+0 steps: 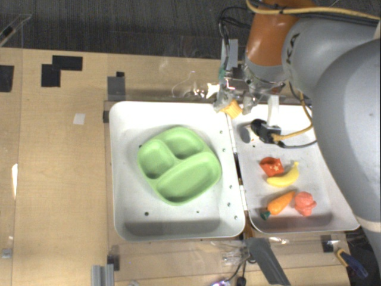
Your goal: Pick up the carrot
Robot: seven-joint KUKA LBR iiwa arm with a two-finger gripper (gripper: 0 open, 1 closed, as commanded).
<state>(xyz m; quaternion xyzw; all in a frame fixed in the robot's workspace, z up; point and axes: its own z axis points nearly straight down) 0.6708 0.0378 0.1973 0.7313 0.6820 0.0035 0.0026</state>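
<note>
Hand (233,103): poised at the far edge of the bins, above the seam between them; a small yellow-orange piece (233,108) at its tips, grip state cannot be told. Right bin (333,183): carrot (280,203) lying near front wall, between banana (282,177) and pink item (304,202), well apart from hand. Left bin (122,159): green divided plate (178,164). Task: carrot not yet lifted; approach and grasp remain.

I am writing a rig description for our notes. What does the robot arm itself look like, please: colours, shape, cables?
The arm is bulky, rounded, light grey, with an orange band above the wrist. Black and yellowish cables loop over it. The gripper is a small metallic assembly.
</note>
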